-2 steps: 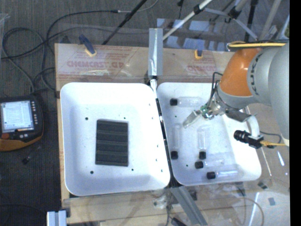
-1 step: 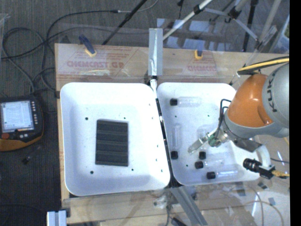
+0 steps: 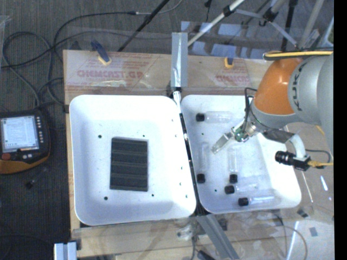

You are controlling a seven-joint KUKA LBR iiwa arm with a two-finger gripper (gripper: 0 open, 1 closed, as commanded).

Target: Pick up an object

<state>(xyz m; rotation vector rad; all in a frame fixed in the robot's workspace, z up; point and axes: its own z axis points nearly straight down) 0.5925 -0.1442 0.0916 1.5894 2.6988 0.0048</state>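
step: approach, nothing held | gripper (image 3: 230,137) over right bin (image 3: 282,199), jaws look spread w/ no obj between | clear tubes w/ black caps (image 3: 217,116) scattered below, nearest one (image 3: 233,161) just beside tips | we'd centre over 1 tube, align across its axis, descend straight before closing | black pad (image 3: 129,163) in left bin (image 3: 87,118) well apart

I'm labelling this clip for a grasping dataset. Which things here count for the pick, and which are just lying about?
For the pick:
gripper
clear vials with black caps in the right bin

Lying about:
dark ridged block in the left bin
pendant on the floor
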